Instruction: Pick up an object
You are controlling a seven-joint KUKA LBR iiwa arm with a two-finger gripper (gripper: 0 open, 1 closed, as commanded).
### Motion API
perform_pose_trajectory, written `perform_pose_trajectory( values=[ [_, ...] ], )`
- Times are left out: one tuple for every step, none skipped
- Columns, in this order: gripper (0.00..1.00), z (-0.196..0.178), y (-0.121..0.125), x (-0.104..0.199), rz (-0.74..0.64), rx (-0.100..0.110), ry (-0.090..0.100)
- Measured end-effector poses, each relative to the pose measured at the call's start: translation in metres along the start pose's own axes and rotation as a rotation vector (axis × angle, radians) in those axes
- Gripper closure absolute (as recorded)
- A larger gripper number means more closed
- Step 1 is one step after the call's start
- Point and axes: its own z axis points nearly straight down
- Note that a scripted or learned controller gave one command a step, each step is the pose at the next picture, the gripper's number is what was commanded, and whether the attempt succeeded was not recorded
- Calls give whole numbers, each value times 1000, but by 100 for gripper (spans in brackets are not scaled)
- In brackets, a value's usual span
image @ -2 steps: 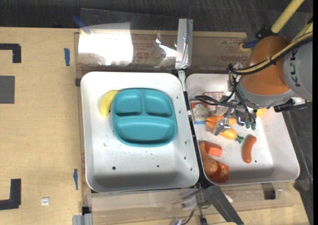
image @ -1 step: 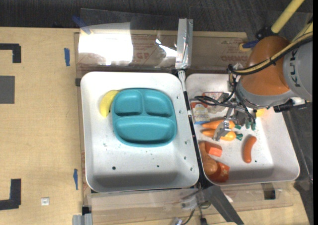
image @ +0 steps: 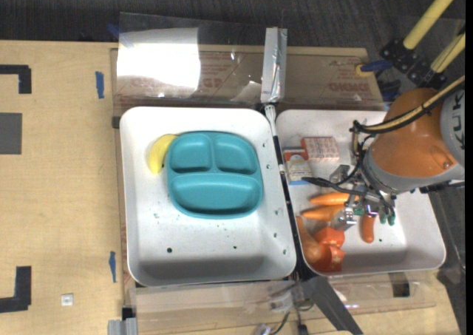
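Note:
My gripper point(image: 353, 204) is low in the right bin point(image: 421, 252), under the orange wrist band point(image: 411, 141). Its metal fingers and cables sit right over a cluster of orange toy carrots point(image: 325, 198), with another carrot point(image: 367, 228) just to the right. Below them lies an orange-red round toy point(image: 325, 246). I cannot make out whether anything sits between the fingers. A small red-and-white box point(image: 321, 149) lies at the back of the same bin.
The left bin point(image: 148, 252) holds a teal divided plate point(image: 215, 173) with a yellow toy point(image: 157, 152) tucked at its left edge. A clear plastic wall with a silver taped post point(image: 273, 63) stands behind both bins. Yellow poles point(image: 436, 4) rise at the upper right.

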Motion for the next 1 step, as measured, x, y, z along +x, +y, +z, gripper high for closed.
perform_pose_trajectory(
  values=[
    [100, -9, 1, 1, -3, 0, 4]
  ],
)
